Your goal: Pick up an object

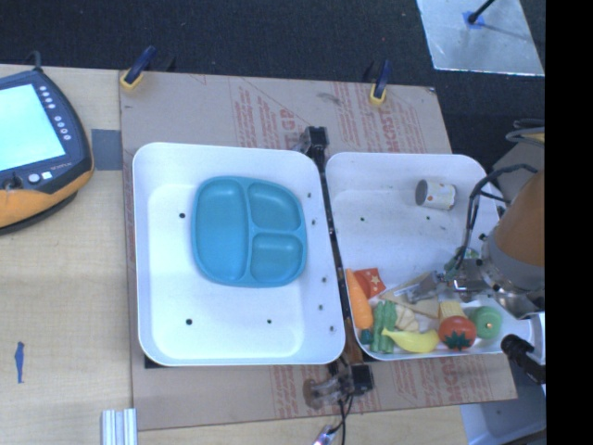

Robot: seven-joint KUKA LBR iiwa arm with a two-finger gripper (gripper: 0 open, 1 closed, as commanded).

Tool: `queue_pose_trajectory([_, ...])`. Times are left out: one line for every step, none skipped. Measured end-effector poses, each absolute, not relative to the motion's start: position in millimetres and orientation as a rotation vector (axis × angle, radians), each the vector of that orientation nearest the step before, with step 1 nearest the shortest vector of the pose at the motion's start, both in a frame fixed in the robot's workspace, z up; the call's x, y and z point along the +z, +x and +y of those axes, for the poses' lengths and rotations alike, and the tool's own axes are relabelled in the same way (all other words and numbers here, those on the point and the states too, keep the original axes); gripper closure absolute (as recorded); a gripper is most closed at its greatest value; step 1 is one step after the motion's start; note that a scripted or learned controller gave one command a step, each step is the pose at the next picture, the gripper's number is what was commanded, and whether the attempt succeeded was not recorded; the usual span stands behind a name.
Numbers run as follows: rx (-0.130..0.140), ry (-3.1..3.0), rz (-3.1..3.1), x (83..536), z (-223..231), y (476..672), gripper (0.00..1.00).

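Note:
The right bin holds a heap of toy food along its near edge: an orange carrot, a red packet, a yellow banana, a red tomato, a green round piece and some green bits. A small pale cylinder lies alone near the bin's far side. My gripper reaches in from the right and sits low over the heap, just above the beige and yellow pieces. Nothing is visibly lifted.
The left bin carries a blue divided plate. A teach pendant with an orange rim rests on the bench at far left. Clamps pin the cardboard sheet at the back.

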State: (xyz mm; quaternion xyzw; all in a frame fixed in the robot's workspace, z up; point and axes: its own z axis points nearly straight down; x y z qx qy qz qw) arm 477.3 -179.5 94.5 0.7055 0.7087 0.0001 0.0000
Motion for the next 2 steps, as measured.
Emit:
queue_pose_trajectory([0.000, 2.209, 2.234, 105.1, -179.6, 477.9, 1.00])
queue_pose_trajectory([-0.001, 2.218, 2.227, 194.8, -163.0, 476.7, 1.00])
